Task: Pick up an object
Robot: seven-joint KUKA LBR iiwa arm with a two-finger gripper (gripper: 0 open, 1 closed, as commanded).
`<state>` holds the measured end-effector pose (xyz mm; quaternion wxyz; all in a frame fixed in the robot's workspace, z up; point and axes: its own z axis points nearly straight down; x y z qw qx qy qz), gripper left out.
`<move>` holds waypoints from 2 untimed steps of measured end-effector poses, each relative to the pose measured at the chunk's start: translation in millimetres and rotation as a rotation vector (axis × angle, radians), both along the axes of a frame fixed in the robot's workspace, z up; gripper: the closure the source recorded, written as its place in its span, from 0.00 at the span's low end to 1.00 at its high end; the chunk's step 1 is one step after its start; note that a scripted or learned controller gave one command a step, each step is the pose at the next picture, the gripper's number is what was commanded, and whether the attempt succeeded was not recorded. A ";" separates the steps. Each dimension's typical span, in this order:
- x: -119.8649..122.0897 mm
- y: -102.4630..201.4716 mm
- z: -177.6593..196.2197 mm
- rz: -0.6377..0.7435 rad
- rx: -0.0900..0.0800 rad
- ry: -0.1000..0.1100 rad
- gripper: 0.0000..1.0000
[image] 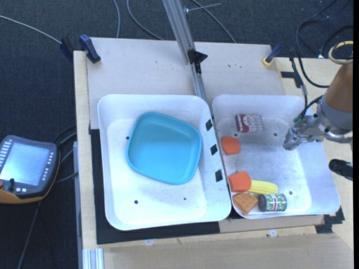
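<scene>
Going from the left, we see a handheld control pendant (25,167) lying on the dark floor beside the bench, then the left bin (112,206), which holds a turquoise square plate (164,147) lying flat near its middle. Across the divider, the right bin (320,198) carries all the candidates for picking: a small red-and-white packet (248,123) toward the back, an orange block (230,145) close to the dividing wall, and a cluster at the front left corner made up of a red-orange block (240,180), a waffle-like tan piece (245,202), a yellow corn cob (263,187) and a small dark can (272,202) lying on its side. These four lie close together, some touching. At the right, the gripper (293,140) hangs over the bin's bare right-hand part, well apart from every object, with nothing between its fingers. We cannot tell how far they stand apart, since the fingertips are small and blurred from this angle. We judge the task to be at the approach step, with no object chosen by contact. The next move calls for travelling left toward a target; the packet or the lone orange block looks easier than the crowded corner, where neighbours could be knocked.
</scene>
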<state>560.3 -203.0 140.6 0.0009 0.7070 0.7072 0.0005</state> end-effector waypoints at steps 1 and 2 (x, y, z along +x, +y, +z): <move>-8.5 -2.4 50.2 0.000 -0.001 -0.003 1.00; -13.0 1.8 110.5 0.000 -0.001 -0.004 1.00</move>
